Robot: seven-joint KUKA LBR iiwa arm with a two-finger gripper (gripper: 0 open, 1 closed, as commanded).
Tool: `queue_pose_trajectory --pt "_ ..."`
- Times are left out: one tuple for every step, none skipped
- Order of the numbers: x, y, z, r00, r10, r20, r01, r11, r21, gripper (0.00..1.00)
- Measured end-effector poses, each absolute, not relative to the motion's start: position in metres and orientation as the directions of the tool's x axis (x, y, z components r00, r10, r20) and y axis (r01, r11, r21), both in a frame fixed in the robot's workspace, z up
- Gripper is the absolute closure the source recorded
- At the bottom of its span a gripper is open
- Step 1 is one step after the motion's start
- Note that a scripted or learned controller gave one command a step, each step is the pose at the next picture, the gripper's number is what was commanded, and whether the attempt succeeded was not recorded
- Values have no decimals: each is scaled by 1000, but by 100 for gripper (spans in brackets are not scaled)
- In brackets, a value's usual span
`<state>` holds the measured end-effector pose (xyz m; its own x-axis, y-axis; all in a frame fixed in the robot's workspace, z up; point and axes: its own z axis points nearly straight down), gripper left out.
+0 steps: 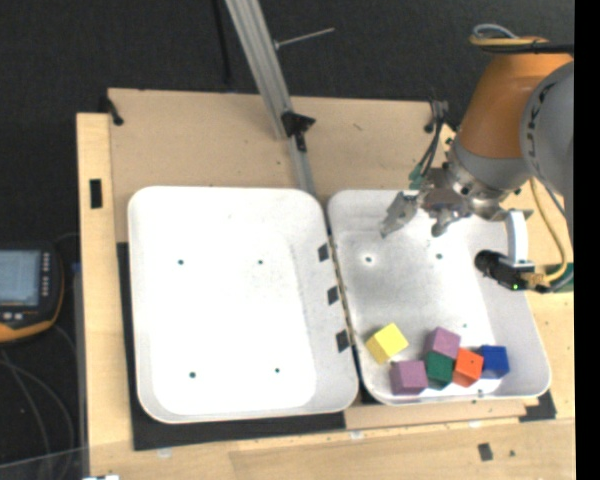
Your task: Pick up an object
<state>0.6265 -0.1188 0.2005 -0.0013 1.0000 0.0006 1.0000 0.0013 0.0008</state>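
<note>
my gripper hangs spread open and holding nothing over the far end of the right bin; the yellow block, purple blocks, green, orange and blue blocks cluster at its near edge

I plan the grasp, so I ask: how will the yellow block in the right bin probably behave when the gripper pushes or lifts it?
The yellow block looks like a small rigid cube, so it should probably slide, not roll. It lies apart from the other blocks, so a push likely moves it alone. Its flat faces suit the gripper.
</note>
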Motion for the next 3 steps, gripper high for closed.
queue_pose_trajectory --pt "626 -119 201 -1 1000 1 1000 1 1 0" --pt "626 -119 200 -1 1000 1 1000 1 1 0" --pt "626 -119 200 -1 1000 1 1000 1 1 0"
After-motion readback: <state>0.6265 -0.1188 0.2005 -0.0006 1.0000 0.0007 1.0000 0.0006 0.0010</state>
